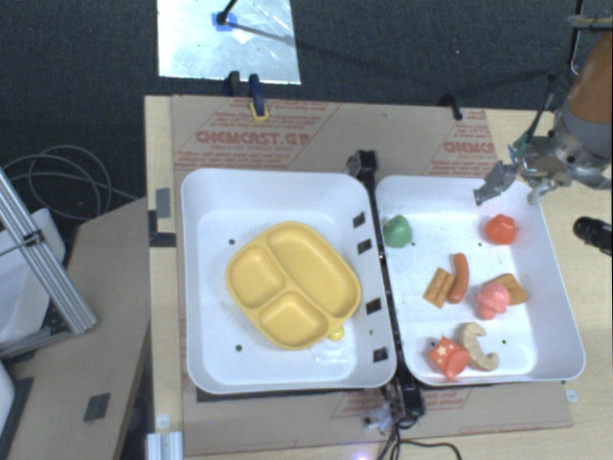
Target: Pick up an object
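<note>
The arm enters from the right, its tool [514,182] hanging over the far rim of the right bin [556,286], near that bin's upper right corner; the two fingers stand apart, one angled left and one nearer the wrist, and nothing sits between them, so the tool is released and grasps no object. The right bin holds the loose pieces; a green ball [397,229] lies near its left wall; an orange-red tomato-like piece [499,229] lies just below the tool, apart from it; a red sausage [461,277] rests beside a small orange ridged piece [438,287], the two touching or nearly so; a pink lump [492,301] sits against a brown piece [511,288]; near the front edge a red piece [447,356] lies touching a tan curved piece [478,345]. The left bin [206,286] carries a yellow divided plate [292,284] with three compartments, lying flat and turned at a slant. Both bins rest side by side on a cardboard sheet [287,132] on the desk [115,257]; a shiny foil square [228,27] lies beyond the far edge.
</note>
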Available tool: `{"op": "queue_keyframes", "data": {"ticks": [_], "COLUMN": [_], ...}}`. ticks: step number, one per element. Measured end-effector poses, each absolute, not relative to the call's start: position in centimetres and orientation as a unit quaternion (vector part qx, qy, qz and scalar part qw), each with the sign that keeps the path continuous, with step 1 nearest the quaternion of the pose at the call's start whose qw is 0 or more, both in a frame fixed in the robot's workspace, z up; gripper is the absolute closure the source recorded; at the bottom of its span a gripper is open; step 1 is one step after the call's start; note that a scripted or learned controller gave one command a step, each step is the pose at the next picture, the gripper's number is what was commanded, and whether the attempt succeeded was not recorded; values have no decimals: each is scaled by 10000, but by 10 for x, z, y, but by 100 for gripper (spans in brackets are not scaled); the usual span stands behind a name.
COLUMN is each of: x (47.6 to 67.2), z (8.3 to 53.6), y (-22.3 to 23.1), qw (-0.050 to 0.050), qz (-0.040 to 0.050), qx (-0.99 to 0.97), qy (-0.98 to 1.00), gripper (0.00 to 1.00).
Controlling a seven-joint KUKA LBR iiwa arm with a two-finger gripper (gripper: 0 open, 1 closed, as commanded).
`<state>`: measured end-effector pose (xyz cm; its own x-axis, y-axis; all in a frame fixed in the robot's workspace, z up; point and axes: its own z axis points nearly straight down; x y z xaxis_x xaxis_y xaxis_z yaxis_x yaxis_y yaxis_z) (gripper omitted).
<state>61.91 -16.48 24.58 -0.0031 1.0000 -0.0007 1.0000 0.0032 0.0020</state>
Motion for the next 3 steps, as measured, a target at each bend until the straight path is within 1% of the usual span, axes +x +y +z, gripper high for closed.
{"op": "queue_keyframes", "data": {"ticks": [1,2,3], "x": [574,491,497], "z": [78,84,96], "y": [-189,-209,-207], "qw": [-14,-19,31], "qz": [-12,-16,13], "qx": [7080,7088,7067], "qy": [7062,7054,7075], "gripper": [0,0,100]}}
